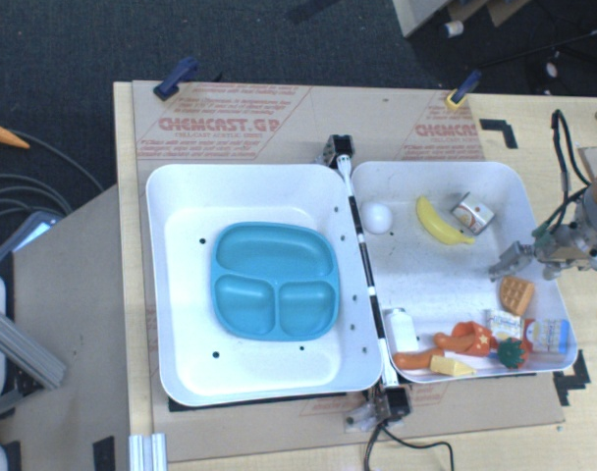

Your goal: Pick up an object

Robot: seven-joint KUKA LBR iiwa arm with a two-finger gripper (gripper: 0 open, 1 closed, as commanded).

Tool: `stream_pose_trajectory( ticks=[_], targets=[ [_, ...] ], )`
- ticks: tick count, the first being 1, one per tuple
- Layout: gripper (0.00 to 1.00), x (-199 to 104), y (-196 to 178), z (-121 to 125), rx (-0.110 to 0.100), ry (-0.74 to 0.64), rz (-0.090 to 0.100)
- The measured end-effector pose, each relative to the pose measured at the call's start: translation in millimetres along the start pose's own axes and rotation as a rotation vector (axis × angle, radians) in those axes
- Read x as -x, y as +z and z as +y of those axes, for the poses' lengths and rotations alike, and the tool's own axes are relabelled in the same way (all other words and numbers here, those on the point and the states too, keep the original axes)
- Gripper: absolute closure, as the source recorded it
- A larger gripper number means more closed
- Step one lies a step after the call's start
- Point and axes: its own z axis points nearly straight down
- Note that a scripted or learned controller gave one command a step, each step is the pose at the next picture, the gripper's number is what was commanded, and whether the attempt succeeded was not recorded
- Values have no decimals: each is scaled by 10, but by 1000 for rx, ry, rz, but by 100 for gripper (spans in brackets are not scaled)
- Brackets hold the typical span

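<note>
The right white bin (407,180) holds the loose objects. A yellow banana (438,222) lies at its back, beside a small silver-and-brown box (472,213). A white ball (378,218) sits near the bin's left wall. A tan waffle-like piece (515,294) lies at the right. Along the front wall are a white bottle (402,329), an orange toy (462,340), a yellow wedge (452,366) and a green piece (512,353). My gripper (536,252) reaches in over the bin's right rim, just above the waffle piece, and nothing shows in its grasp.
The left white bin (181,263) holds a blue divided plate (275,281). A black hinge strip (357,243) runs between the bins. Cables (564,155) hang at the right, and clamps (177,77) hold the cardboard at the back.
</note>
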Motion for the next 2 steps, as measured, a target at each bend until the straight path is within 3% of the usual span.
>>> stream_pose_trajectory(
  ticks=[1,2],
  targets=[
    [0,-68,751,639,1,-7,11],
    [0,-228,767,1461,-10,-1,1]
  ],
)
